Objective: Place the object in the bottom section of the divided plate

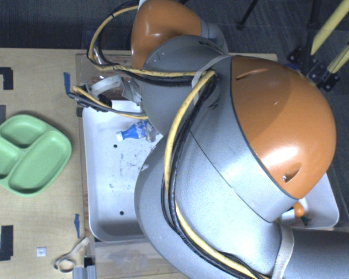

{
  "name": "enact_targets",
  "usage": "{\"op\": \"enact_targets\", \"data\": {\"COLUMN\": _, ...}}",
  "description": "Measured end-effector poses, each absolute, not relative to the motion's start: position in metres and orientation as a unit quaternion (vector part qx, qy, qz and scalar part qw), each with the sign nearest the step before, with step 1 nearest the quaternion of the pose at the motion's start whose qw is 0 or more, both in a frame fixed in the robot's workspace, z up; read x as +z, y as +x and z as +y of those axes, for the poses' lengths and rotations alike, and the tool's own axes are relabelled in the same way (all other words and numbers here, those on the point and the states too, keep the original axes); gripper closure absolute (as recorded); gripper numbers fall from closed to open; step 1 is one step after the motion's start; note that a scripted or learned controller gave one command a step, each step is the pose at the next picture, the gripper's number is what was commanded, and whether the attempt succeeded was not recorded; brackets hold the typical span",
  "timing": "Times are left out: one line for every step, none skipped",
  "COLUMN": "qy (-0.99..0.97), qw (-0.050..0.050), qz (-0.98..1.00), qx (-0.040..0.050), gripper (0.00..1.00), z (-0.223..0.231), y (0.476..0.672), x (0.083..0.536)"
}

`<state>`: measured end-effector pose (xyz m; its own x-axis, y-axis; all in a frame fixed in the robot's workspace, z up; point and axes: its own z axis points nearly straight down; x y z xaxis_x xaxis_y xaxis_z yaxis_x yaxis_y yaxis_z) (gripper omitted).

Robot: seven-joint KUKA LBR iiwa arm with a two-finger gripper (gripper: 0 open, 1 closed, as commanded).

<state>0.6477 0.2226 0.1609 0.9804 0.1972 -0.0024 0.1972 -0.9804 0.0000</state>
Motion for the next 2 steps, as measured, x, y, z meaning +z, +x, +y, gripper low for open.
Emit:
{"op": "enact_targets", "data": {"qy": 0.994, "qw": 0.0, "qz": 0.11, "qx": -0.0017, "gripper": 1.0, "z": 0.223, "y": 0.657, "x": 0.093}}
{"op": "enact_targets", "data": {"qy": 0.98, "qw": 0.001, "qz": 0.2, "qx": -0.0043, "gripper": 1.0, "z": 0.225, "y": 0.616, "x": 0.137}}
